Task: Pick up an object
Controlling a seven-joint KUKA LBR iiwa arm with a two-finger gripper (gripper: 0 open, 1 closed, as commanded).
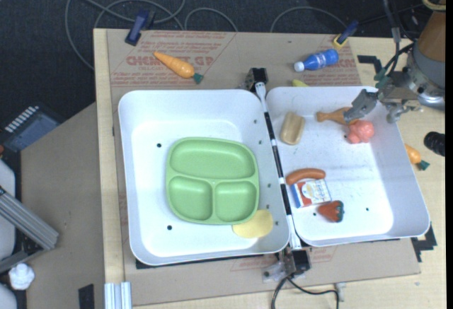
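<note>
My gripper (376,109) hangs over the far right part of the right bin (396,219), its fingers (360,107) spread open with nothing between them. A pink lumpy toy (361,132) lies just in front of the left finger. A brown drumstick (331,115) rests to the left of that finger. Further along the bin floor are a tan bread piece (291,128), a red sausage (306,175), a white packet (312,192) and a red strawberry-like toy (330,211).
The left bin (141,131) holds a green divided plate (212,179) and a yellow piece (253,226). On the bench outside lie a carrot (177,64), a blue bottle (317,60) and a small orange toy (414,155) past the right bin's edge.
</note>
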